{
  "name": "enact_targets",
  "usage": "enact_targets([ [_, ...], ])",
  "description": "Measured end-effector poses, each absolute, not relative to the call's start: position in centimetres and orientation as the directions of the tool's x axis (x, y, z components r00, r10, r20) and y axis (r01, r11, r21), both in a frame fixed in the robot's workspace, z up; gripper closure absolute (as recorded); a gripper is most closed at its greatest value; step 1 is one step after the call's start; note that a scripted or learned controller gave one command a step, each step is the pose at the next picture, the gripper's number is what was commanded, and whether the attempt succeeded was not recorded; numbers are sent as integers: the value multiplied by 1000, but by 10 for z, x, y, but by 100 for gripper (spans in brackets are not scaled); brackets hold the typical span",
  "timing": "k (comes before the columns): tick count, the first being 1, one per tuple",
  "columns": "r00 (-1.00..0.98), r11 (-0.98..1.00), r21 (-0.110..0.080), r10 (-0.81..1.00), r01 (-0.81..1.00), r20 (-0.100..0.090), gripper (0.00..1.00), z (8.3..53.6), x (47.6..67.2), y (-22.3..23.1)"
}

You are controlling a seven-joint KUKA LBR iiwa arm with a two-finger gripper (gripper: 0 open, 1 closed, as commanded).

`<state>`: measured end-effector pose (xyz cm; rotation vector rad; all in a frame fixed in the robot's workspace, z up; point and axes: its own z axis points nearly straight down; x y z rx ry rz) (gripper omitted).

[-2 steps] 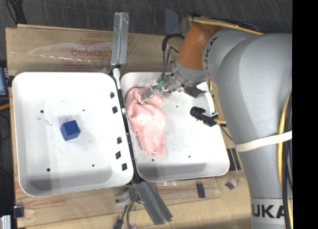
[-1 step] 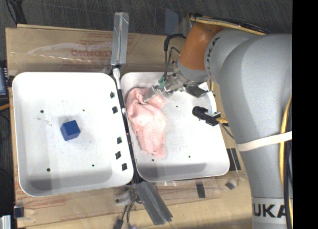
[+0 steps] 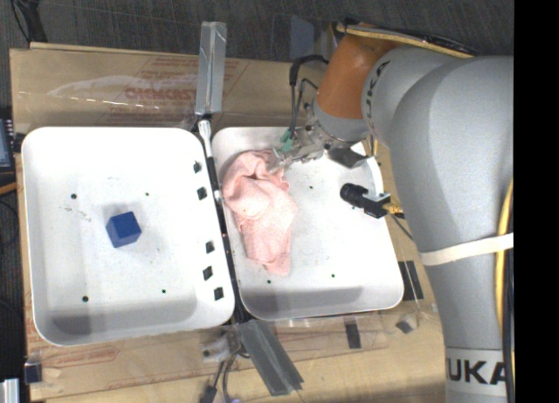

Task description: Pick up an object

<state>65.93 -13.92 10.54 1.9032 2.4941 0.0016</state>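
A crumpled pink cloth (image 3: 259, 207) lies along the left side of the right bin (image 3: 349, 283), running from near the back wall toward the front. My gripper (image 3: 285, 153) is low over the cloth's upper right corner, at or touching its edge. The grey arm with its orange band comes in from the right above it. A small blue cube (image 3: 123, 228) sits alone in the left bin (image 3: 52, 305), left of centre and far from the gripper.
The two white bins meet at a dark divider with clips (image 3: 212, 218). A metal bar (image 3: 210, 69) stands behind the divider on the cardboard-covered bench. The arm's bulk covers the right bin's right rim.
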Motion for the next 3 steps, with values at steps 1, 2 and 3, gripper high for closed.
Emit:
enact_targets([
  [1, -430, 430, 0, 903, 903, 0, 100, 94, 658, -145],
  [2, -535, 535, 4, 845, 845, -4, 100, 95, 659, -174],
  [3, -502, 502, -1, 865, 865, -1, 100, 193, 657, -42],
])
